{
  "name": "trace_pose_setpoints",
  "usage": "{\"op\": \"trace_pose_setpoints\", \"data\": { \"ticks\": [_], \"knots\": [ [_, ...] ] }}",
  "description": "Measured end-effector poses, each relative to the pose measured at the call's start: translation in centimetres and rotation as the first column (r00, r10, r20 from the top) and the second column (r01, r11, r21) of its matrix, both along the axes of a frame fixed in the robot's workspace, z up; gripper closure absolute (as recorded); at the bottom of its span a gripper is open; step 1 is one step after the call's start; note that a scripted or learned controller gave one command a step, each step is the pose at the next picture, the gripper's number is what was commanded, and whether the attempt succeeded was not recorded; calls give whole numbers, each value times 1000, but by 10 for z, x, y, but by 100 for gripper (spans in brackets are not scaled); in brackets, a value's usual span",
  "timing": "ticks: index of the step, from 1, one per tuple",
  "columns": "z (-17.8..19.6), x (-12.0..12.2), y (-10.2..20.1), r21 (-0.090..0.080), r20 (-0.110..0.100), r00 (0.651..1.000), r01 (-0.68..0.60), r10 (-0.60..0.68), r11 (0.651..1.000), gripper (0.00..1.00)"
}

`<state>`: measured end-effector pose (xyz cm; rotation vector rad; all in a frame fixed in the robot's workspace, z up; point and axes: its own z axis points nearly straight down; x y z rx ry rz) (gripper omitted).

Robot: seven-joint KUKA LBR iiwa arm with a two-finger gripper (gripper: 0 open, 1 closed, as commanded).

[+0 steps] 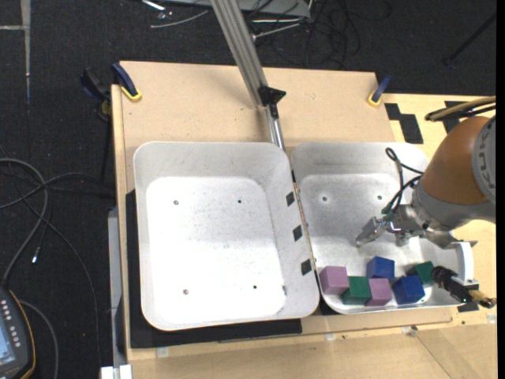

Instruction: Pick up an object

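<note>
A cluster of blocks lies low in the right bin (339, 181): purple block (334, 278), green block (359, 289), blue block (381, 268) and others. The gripper (377, 232) hovers just above the blue block, toward frame centre-right, fingers apart and holding nothing. The left bin (158, 172) sits beside it.

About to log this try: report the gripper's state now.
Gripper: open, holding nothing, over the right bin just above the blocks.
</note>
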<state>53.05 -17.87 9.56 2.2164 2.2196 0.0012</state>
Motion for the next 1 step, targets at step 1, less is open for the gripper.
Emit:
{"op": "trace_pose_setpoints", "data": {
  "ticks": [1],
  "knots": [
    [0, 64, 15, 2, 2, 1000, -5, 5, 1000, 0]
  ]
}}
